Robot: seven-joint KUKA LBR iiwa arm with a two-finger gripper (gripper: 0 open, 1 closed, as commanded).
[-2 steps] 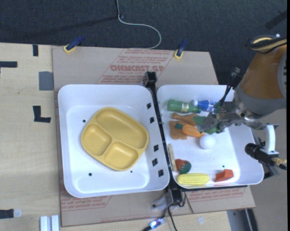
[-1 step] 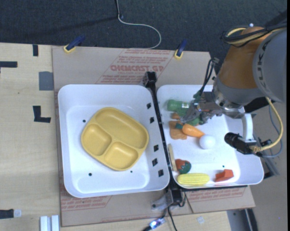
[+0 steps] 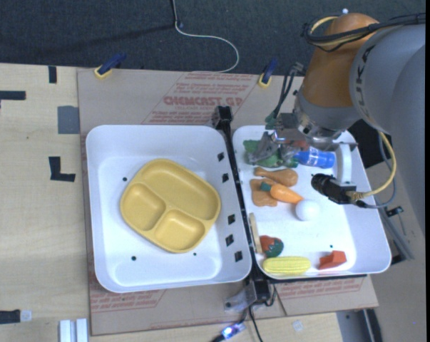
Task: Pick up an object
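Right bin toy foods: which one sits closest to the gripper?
The green leafy toy vegetable at the far left corner of the right white bin; the gripper hangs right at it. The orange carrot, white ball and yellow corn lie nearer the camera.

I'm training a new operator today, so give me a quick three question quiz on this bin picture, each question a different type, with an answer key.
1. True or false: the yellow divided tray lies in the left bin.
2. Multiple choice: which lies nearest the right bin's front edge? A) blue bottle B) corn cob C) white ball
3. Fill in: the gripper is over the ___ corner of the right bin, by the green toy.

Key: 1 true; 2 B; 3 back left.
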